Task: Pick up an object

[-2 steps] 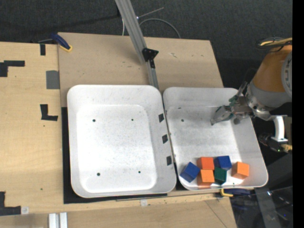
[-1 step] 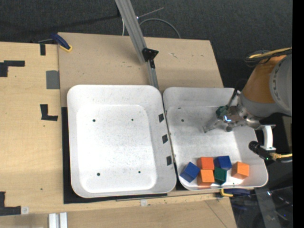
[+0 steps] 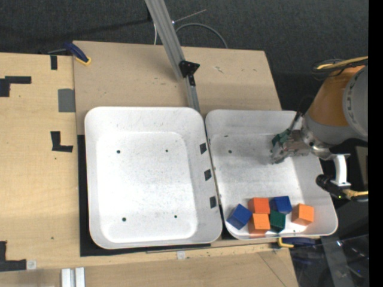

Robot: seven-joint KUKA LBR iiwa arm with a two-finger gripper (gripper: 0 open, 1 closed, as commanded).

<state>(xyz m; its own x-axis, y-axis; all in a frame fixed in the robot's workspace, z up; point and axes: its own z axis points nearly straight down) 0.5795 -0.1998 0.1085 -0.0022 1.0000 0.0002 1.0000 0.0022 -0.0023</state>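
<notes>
Several small blocks lie along the near edge of the right bin (image 3: pixel 239 136): a blue block (image 3: pixel 239 216), an orange block (image 3: pixel 260 205), another orange block (image 3: pixel 261 222), a blue block (image 3: pixel 280 204), a dark green block (image 3: pixel 276 220) and an orange block (image 3: pixel 304 213). My gripper (image 3: pixel 279 150) hangs over the right side of the right bin, well behind the blocks. A bit of green shows at its tip, and I cannot tell whether that is a held thing. The grey arm with its orange band (image 3: pixel 332 109) comes in from the right.
The left bin (image 3: pixel 143 175) sits beside the right one, with black clips (image 3: pixel 206 173) along the shared rim. A slanted metal rail (image 3: pixel 170 34) with a black bracket stands behind the bins. Dark tape marks lie on the wooden bench at left.
</notes>
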